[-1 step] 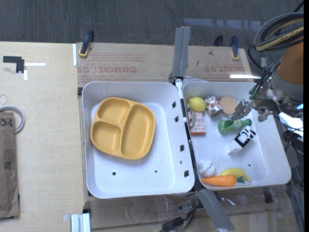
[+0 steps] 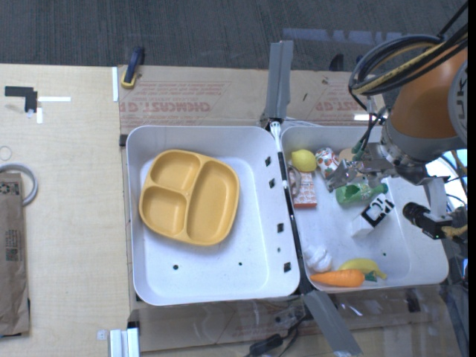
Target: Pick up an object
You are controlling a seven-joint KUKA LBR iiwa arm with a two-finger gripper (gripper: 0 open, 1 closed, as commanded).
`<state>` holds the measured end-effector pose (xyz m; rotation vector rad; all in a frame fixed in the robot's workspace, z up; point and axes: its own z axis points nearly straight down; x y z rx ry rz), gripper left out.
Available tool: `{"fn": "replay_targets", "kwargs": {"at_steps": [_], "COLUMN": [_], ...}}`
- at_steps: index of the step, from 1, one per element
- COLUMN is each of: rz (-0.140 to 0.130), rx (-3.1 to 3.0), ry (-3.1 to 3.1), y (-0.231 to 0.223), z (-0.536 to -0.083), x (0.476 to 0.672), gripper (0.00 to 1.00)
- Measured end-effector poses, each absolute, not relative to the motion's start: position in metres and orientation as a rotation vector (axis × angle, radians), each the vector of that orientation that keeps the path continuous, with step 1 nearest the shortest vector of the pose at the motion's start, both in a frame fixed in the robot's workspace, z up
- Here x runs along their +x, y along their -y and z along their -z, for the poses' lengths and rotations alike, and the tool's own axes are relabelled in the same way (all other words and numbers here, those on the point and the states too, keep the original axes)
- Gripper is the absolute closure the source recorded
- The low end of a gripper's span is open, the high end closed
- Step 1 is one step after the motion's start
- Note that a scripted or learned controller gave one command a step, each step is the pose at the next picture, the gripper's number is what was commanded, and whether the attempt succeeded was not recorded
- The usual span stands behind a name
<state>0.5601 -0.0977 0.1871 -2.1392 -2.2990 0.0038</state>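
Observation:
The gripper (image 2: 348, 177) reaches down into the right bin (image 2: 416, 274), just above a green object (image 2: 357, 193). Its dark fingers sit close to a small red-and-white patterned item (image 2: 325, 161). A yellow lemon (image 2: 303, 160) lies at the bin's back left, with a red-and-white packet (image 2: 303, 189) in front of it. A black-and-white cube (image 2: 377, 211) rests near the middle. Along the bin's front lie an orange carrot (image 2: 339, 278), a yellow banana (image 2: 363, 266) and a small white object (image 2: 318, 257).
The left bin (image 2: 149, 274) holds a yellow divided plate (image 2: 190, 196). A grey divider post (image 2: 280, 80) stands behind the seam between the bins. A brown paper bag (image 2: 13, 251) lies on the bench at the far left.

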Motion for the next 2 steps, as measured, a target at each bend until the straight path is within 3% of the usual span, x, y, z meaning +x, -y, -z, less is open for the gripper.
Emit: {"fn": "replay_targets", "kwargs": {"at_steps": [1, 2], "rz": [-0.003, 0.000], "rx": [-2.180, -2.018], "ry": [2.262, 2.411], "y": [0.097, 0.219], "z": [-0.109, -0.127], "x": [0.606, 0.610], "gripper": [0.00, 0.00]}}
